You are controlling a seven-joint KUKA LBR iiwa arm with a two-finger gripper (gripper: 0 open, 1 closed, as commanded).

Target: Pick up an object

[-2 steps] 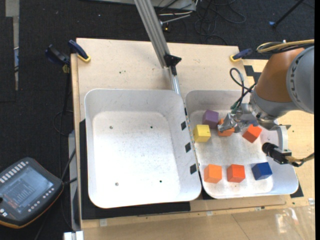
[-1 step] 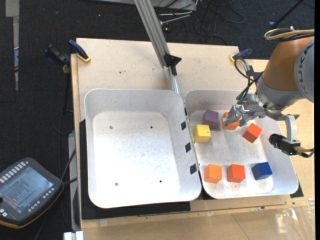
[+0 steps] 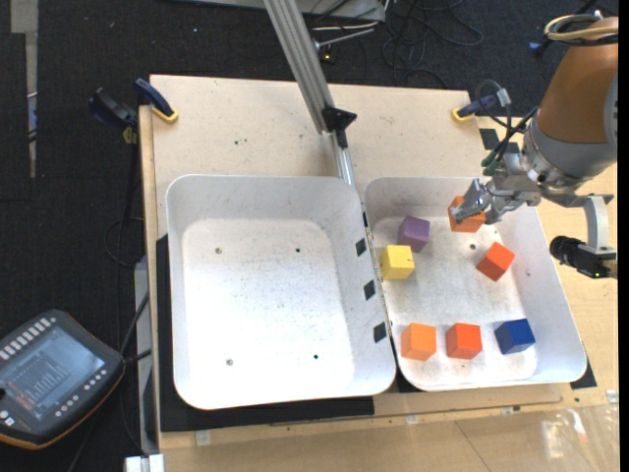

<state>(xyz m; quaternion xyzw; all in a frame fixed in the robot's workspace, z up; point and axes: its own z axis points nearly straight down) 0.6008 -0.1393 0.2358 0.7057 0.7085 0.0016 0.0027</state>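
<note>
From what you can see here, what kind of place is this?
Probably a robotics lab or test bench. A robot arm reaches over two white bins holding small coloured blocks, a handheld control pad lies at the left, and loose cables run across the dark floor.

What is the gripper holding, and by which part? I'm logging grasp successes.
The gripper appears shut on an orange cube, pinching its upper part.

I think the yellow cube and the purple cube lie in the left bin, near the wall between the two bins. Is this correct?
Not quite. The yellow cube and the purple cube lie in the right bin, not the left one. The rest is true: they sit near the wall between the two bins. The camera view shows this.
</note>
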